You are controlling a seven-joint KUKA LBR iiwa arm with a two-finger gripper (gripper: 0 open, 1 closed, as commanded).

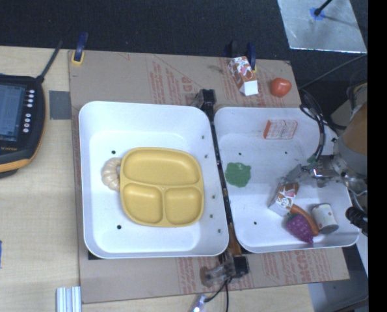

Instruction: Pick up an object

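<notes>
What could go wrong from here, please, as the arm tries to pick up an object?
The gripper sits beside the carton, which touches the carrot, grapes and can, so a grasp may shove or snag neighbours. That cluster lies near the right bin's front wall, which may block the fingers.

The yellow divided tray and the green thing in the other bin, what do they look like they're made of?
The yellow tray looks like moulded plastic, matte, with smooth rounded compartment walls. The green item seems soft, perhaps fabric or rubbery plastic; its irregular floppy outline suggests so, but it is too small to tell.

Glossy yellow plastic tray (160,186), smooth white bins (147,117), matt cardboard underlay (154,77)
</notes>
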